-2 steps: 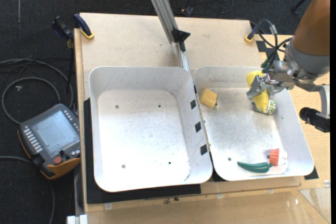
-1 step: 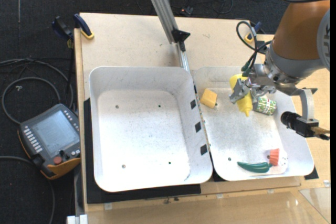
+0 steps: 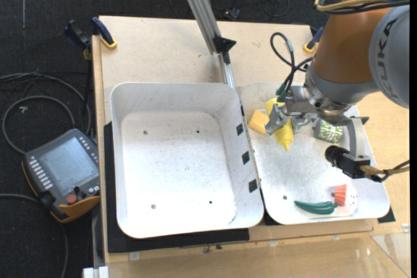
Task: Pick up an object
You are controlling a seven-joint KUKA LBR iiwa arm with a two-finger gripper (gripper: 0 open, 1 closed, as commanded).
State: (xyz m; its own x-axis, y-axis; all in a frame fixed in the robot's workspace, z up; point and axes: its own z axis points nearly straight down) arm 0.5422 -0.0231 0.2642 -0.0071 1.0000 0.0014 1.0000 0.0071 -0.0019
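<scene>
My gripper [image 3: 283, 119] hangs over the upper left part of the right bin [image 3: 287, 185], under the grey and orange arm. A yellow pointed object [image 3: 285, 136] sits directly beneath it, touching or nearly touching it. Just left of the gripper lies a yellow block [image 3: 258, 121], close to the bin's left wall. A green and white patterned object [image 3: 329, 133] lies to its right, partly under the arm. I cannot make out whether anything is held.
A dark green chili-shaped object [image 3: 315, 206] and a small orange piece [image 3: 339, 193] lie near the right bin's front edge. The left bin [image 3: 130, 107] stands beside it. A metal pole [image 3: 199, 3] slants down to the bins' shared back corner.
</scene>
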